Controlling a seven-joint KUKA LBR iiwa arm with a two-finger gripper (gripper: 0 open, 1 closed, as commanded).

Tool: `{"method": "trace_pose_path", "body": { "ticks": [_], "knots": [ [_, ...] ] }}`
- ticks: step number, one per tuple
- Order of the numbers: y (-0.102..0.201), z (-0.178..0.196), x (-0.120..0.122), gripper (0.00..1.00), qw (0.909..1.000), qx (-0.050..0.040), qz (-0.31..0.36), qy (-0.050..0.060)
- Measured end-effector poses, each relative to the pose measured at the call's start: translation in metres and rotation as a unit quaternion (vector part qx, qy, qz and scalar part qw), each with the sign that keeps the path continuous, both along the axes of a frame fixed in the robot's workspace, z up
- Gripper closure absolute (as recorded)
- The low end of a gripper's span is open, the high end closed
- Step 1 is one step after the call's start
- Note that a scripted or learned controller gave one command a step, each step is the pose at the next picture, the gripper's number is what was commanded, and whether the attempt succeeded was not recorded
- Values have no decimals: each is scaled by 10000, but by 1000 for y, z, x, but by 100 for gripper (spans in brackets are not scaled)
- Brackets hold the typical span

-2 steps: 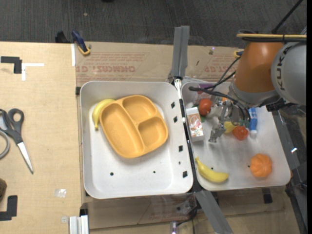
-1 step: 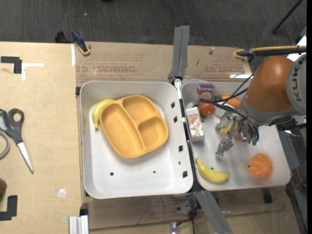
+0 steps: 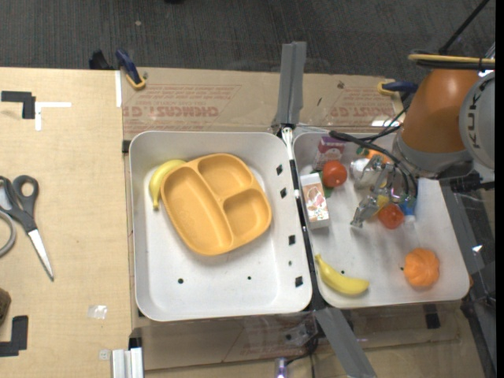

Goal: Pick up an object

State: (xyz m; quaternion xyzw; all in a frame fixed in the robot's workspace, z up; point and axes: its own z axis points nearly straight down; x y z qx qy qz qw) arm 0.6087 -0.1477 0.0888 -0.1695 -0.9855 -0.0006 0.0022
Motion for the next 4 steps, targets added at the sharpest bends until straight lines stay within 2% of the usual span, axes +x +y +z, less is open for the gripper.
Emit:
{"method": "trace_pose_path", "body": {
  "ticks": [1,2,3,4],
  "knots": [
    [-9,0,-41,0,9978,-8,-659,-6],
    [-9,6,-40,100,9979,-12,-646,2],
    [109,100,-24,100,9984,-12,-566,-10],
    [152,158,-47,100,9980,-10,638,-17]
  ]
}}
